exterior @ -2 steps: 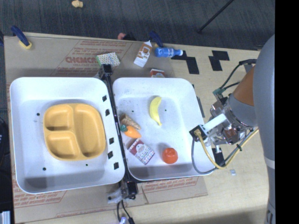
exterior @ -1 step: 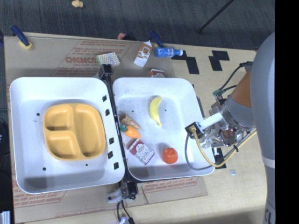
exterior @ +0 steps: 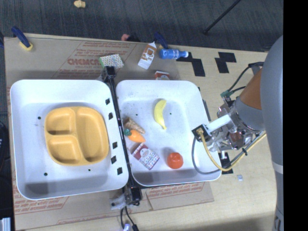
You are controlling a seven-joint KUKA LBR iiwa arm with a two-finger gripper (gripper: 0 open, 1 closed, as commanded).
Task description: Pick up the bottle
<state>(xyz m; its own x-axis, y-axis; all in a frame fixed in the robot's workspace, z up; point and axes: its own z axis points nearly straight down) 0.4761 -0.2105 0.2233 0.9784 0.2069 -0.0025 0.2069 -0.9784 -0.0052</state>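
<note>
Bench (exterior: 250, 196): covered with printed cardboard under two shallow white bins set side by side.

Left bin (exterior: 29, 177): holds one yellow divided plate (exterior: 77, 134) with three compartments, lying flat near the middle.

Right bin (exterior: 192, 93): holds five items.
- A banana (exterior: 160, 113) lies near the centre.
- A carrot (exterior: 135, 136) lies by the left wall, with a pale cone-shaped item (exterior: 134, 126) touching it on the far side.
- A red and white packet (exterior: 145, 156) lies nearer the front.
- A round red-orange item (exterior: 175, 160) sits just to the packet's right.

Task item: the bottle (exterior: 169, 54) is blue and lies on its side on the bench, outside both bins, beyond the far rim of the right bin. A small carton (exterior: 147, 56) stands just to its left and a blue clamp (exterior: 160, 39) sits close behind it. The bottle is well apart from the gripper.

Other items on the bench:
- a green patterned packet (exterior: 111, 60) near the junction of the two bins;
- a small red and white item (exterior: 161, 74) at the far rim of the right bin;
- a second blue clamp (exterior: 21, 37) at the far left corner.

Arm (exterior: 274, 105): enters from the right, with the orange band (exterior: 252, 93) visible.

Gripper (exterior: 230, 138): positioned at the right rim of the right bin, over the bin edge and the bench. How far open it is cannot be told, as the wrist hardware covers it. Nothing is visibly in its hold.
</note>
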